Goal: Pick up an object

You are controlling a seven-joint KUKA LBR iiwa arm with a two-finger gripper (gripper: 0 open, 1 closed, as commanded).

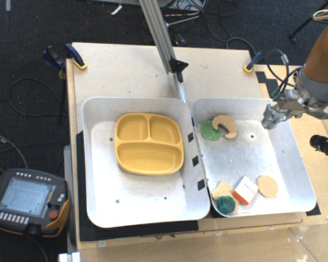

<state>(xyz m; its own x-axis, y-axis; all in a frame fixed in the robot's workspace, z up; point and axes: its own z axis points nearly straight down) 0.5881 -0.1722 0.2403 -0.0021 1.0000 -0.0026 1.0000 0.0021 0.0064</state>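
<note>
My gripper (269, 120) hangs over the right bin's (284, 152) far right corner, above bare floor, with nothing seen between its fingers. At the bin's far left lie a green round piece (209, 131) and a tan curved piece (225, 125), touching. Near the front edge sit a tan slice (221, 189), a dark green lump (226, 203), a white and orange box (245, 190) and a round tan disc (268, 186).
The left bin (98, 162) holds a yellow divided tray (150, 144). A slanted metal pole (158, 26) rises from between the bins. A teach pendant (27, 201) lies on the floor at the left. Clamps sit at the bench's far corners.
</note>
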